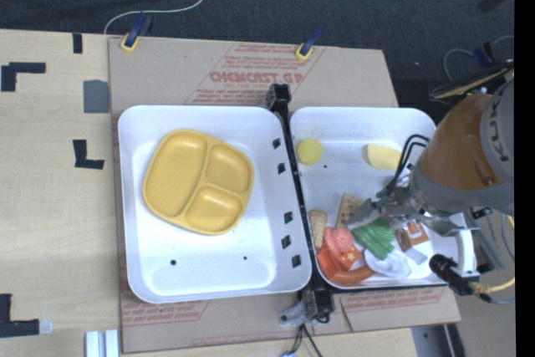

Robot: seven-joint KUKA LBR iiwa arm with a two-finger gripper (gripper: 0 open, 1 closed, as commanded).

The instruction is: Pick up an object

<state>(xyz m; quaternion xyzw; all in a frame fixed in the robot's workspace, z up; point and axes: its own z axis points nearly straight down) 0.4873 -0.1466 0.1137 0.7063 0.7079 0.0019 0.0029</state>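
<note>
Gripper low over right bin clutter, apparently touching green item, finger spread unclear

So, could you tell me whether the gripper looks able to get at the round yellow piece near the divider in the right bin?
Probably yes. The round yellow piece lies alone on bare bin floor, apart from the heap of toys where the gripper sits, with nothing over it.

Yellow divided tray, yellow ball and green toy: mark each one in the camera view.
Yellow divided tray (199, 181): camera view, on the ridge where its three compartments meet, left bin.
Yellow ball (310, 151): camera view, centre of the ball, right bin near the divider.
Green toy (375, 237): camera view, middle of its visible green surface, right bin.
</note>
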